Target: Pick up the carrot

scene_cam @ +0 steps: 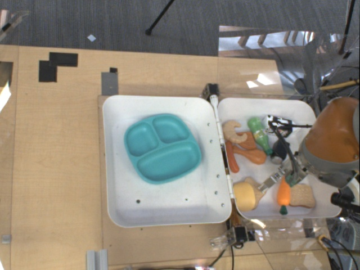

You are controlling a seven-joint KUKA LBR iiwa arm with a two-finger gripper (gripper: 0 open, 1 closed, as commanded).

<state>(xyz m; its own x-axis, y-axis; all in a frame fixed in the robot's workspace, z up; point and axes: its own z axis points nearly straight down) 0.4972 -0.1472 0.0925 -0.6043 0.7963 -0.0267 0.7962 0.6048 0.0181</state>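
Two white bins sit side by side. Your carrot (284, 195) lies in the right bin (304, 109), near its front edge. Your gripper (288, 173) hangs just above it; I cannot tell its state.

Fixed above the bench (56, 167), looking down at a slant. Far enough off to take in both bins whole: left bin (121, 207) near the middle of the frame, right bin (298, 108) toward the right edge. Tilted so that a strip of dark floor (84, 10) shows across the top, beyond the bench's far edge. Arm (334, 136) entering from the right, cut off by the frame's edge. No second view to share with.
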